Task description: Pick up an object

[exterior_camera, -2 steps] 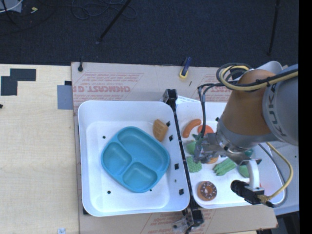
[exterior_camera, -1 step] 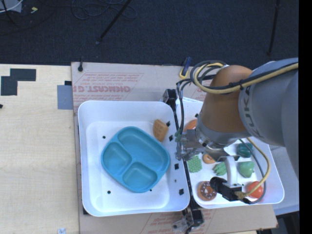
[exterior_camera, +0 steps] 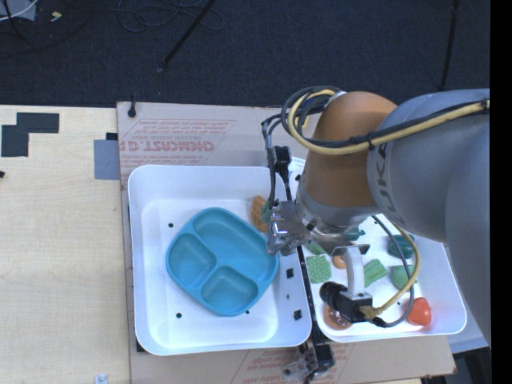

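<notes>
— Where is the claw (exterior_camera: 282, 238) from the blue divided plate (exterior_camera: 221, 261)?

— At the plate's right edge, by the wall between the bins. I cannot tell its state; the wrist blocks my sight.

— And things to pick?

— An orange-brown piece (exterior_camera: 258, 210) just above the plate's right corner. Farther right, the right bin (exterior_camera: 448, 310) holds green pieces (exterior_camera: 318, 268) and an orange-red one (exterior_camera: 419, 312), partly under the arm (exterior_camera: 416, 166).
</notes>
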You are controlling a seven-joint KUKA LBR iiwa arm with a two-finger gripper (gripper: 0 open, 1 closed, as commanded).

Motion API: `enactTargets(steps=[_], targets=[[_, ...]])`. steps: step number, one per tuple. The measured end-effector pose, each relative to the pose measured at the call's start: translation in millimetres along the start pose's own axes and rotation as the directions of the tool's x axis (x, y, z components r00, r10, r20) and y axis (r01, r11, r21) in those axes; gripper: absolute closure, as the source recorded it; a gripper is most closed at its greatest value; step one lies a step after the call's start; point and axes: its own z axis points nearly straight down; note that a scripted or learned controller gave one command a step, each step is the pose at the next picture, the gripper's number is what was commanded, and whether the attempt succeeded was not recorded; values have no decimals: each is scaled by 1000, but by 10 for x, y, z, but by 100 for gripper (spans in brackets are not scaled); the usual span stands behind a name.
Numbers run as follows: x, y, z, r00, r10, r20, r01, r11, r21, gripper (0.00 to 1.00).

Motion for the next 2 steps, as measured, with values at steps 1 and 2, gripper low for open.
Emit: enactTargets(steps=[1, 2], targets=[[252, 13, -8, 1000, 1, 1, -1, 1000, 2, 100], [147, -47, 153, 1000, 5, 2, -5, 1000, 4, 100]])
